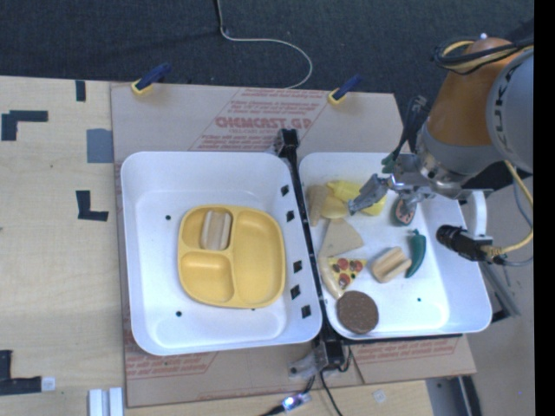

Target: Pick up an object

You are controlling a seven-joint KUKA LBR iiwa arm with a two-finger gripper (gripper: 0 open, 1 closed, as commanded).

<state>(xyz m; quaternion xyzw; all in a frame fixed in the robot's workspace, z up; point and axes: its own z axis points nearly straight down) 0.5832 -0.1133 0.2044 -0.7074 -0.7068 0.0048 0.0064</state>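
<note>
Robot arm [481, 102], grey with an orange band above its wrist, reaches in from the right over the right-hand white bin [451, 315], its gripper [386, 199] poised low above the bin's upper half. Its jaws are spread, one finger [368, 193] angled down to the left over a yellow toy piece [345, 189] and the other [404, 209] pointing down further right, with nothing held between them. Toy food crowds this bin: a pale round piece [317, 199] near the divider, just left of the yellow piece; a tan wedge [342, 235] below them; a pizza slice [344, 271] with red topping lower still; a brown round cookie [357, 311] near the bin's front edge; a small bread roll [388, 264] in the middle; and a green pepper [415, 253] touching or nearly touching the roll's right side. Beside it, the left-hand white bin [147, 232] carries a yellow divided plate [251, 263], and a small beige block [215, 229] lies in the plate's upper-left compartment. Both bins sit on a cardboard sheet [251, 124] fixed by blue and yellow clamps [151, 78] at its far corners, on a wooden bench [52, 258].
</note>
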